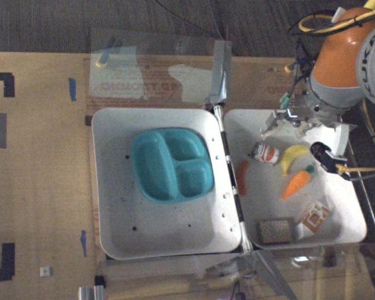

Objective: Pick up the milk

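Robot hand (294, 119), grip state impossible to tell, hovers just above a small white-and-red milk carton (265, 153) lying tipped. Likely light and crushable; grasp across its flat sides.

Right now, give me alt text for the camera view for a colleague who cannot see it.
The gripper hovers over the right bin, just above the milk, a banana and a carrot. The left bin holds a teal divided plate.

A divided plate (172, 165) lies in the left bin (112, 224); a carrot (296, 184) lies in the right bin (353, 220).
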`<act>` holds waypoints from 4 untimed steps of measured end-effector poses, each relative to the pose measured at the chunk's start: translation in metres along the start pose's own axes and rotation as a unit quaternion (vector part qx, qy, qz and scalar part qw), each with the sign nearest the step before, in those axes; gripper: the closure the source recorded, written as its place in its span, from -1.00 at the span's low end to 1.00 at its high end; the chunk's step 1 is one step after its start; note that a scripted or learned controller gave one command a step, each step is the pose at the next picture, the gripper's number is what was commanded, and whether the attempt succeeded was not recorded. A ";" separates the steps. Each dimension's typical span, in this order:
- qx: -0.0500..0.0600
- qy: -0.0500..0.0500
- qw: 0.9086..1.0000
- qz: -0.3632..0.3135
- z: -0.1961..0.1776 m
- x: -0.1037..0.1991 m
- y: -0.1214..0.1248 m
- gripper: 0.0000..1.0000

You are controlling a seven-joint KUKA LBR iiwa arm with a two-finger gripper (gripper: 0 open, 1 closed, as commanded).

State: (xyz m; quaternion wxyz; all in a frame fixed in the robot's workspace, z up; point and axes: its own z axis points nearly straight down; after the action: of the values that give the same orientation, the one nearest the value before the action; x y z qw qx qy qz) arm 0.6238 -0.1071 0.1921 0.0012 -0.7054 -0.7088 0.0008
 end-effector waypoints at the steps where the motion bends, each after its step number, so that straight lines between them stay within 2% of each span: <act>1: 0.000 0.000 1.000 -0.002 0.002 -0.052 -0.057 -1.00; 2: 0.000 0.000 1.000 0.013 0.056 -0.111 -0.134 -1.00; 3: -0.004 0.000 0.986 -0.168 0.105 -0.110 -0.142 -1.00; 4: -0.002 -0.001 0.984 -0.181 0.060 -0.098 -0.144 -1.00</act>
State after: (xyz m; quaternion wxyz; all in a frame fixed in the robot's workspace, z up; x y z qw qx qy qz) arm 0.4802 -0.2053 0.1320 -0.0008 -0.5655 -0.8247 -0.0003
